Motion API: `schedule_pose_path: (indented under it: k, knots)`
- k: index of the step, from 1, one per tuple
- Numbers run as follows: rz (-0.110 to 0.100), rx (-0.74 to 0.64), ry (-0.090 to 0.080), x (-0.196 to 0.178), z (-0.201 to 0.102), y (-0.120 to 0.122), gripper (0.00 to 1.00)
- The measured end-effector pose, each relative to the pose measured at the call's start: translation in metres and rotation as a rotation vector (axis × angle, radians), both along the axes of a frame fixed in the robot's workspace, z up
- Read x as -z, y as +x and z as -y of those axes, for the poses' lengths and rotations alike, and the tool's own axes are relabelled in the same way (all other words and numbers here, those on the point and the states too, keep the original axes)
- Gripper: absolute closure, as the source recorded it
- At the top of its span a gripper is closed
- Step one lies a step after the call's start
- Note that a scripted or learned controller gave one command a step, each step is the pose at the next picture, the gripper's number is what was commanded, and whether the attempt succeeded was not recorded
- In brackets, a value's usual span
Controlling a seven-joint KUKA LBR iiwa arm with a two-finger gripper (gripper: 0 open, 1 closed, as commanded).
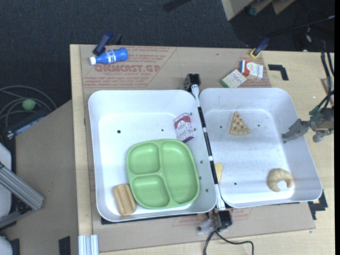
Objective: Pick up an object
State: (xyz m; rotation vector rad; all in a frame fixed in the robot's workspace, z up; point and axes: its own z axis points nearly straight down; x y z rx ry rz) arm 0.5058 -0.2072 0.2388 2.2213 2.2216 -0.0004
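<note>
Croissant (280,179), likely light and rigid, at five o'clock; best grasped across middle. Gripper (303,129) at three o'clock, grasp state unclear.

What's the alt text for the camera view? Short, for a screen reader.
Two shallow white bins sit side by side on a bench: the left bin holds a green divided plate, a small red-and-white carton and a tan bread piece; the right bin holds a pizza slice and a croissant. The gripper is at the right bin's right rim.
</note>
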Motion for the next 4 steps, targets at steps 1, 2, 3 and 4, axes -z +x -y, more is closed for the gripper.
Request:
schedule_pose_path:
  k: [1, 2, 3, 4]
  knots:
    - [-0.001, -0.001, 0.001, 0.095, -0.057, 0.088, 0.0]
    - [-0.002, -0.001, 0.002, 0.151, -0.081, 0.113, 0.0]
    - [0.0, -0.001, 0.001, 0.14, -0.081, 0.114, 1.0]
    - [0.004, -0.002, 0.001, 0.053, -0.144, 0.116, 1.0]
